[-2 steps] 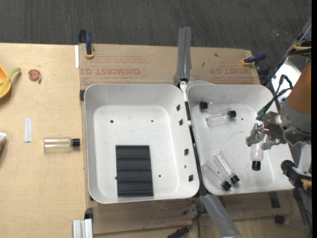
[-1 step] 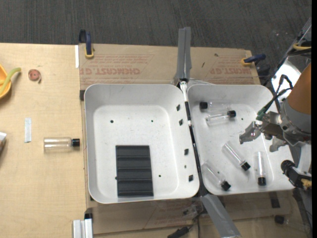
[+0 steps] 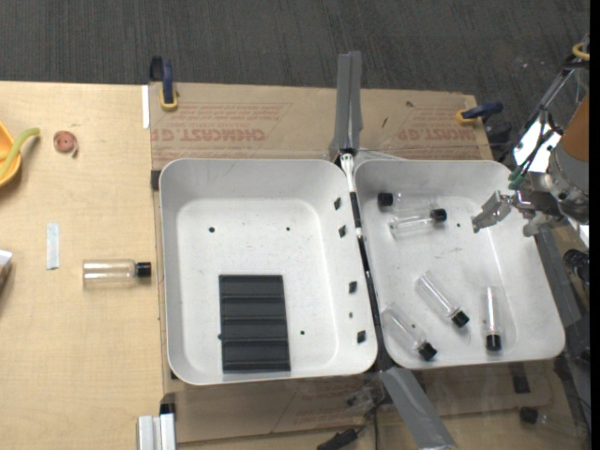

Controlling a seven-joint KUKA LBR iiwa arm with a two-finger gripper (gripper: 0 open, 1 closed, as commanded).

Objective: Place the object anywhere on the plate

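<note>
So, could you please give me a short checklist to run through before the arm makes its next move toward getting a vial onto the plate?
1. Plate present: ok. The dark ribbed plate lies flat in the left bin.
2. Objects available: ok. Four clear vials with black caps lie in the right bin, the nearest to the arm being the upper vial.
3. Object in the gripper: not ok. The gripper sits at the right bin's upper right with nothing visible between its fingers.
4. Vials apart enough to pick singly: ok. None touch one another.
5. Loose black cap: cannot tell whether it belongs to any vial.
</note>
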